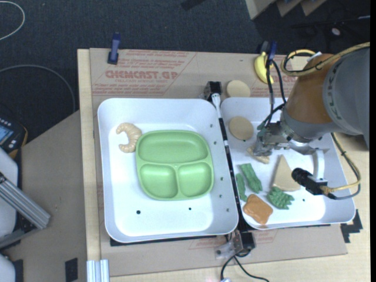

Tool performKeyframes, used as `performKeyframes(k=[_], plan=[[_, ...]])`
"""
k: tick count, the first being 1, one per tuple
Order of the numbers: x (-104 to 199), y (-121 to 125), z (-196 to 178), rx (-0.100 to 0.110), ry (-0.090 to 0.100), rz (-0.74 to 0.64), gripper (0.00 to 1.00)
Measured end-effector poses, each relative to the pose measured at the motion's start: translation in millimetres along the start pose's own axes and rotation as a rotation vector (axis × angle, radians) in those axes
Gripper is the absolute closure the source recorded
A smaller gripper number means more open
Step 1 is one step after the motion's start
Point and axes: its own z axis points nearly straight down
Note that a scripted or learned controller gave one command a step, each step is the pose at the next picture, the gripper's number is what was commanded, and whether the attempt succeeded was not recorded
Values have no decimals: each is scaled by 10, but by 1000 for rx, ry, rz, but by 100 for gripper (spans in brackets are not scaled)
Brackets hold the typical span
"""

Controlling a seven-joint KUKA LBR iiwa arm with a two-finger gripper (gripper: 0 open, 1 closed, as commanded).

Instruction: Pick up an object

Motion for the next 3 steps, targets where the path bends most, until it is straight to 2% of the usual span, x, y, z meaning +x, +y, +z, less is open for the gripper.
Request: performKeyframes(k=[2,3], plan=[[37,587,-7,-5,2,-2,100],[46,630,-6,-3,2,-1,100]])
